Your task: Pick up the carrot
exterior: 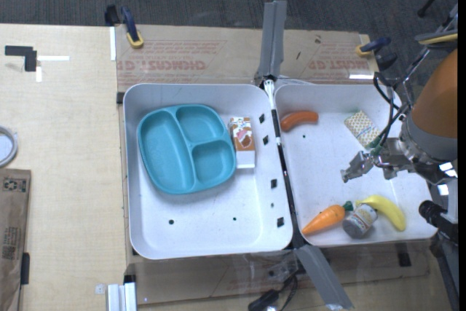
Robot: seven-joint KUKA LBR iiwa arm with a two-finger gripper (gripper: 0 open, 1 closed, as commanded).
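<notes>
The orange carrot (323, 219) with a green top lies near the front edge of the right bin (320, 156), pointing to the front left. My gripper (357, 167) hovers over the middle of that bin, above and to the right of the carrot and apart from it. Its fingers look open with nothing between them.
Next to the carrot's green end stand a small grey can (360, 221) and a yellow banana (386, 210). An orange sausage (298, 119) and a patterned packet (362, 127) lie at the bin's back. The left bin (145, 222) holds a blue divided plate (186, 148) and a small box (242, 135).
</notes>
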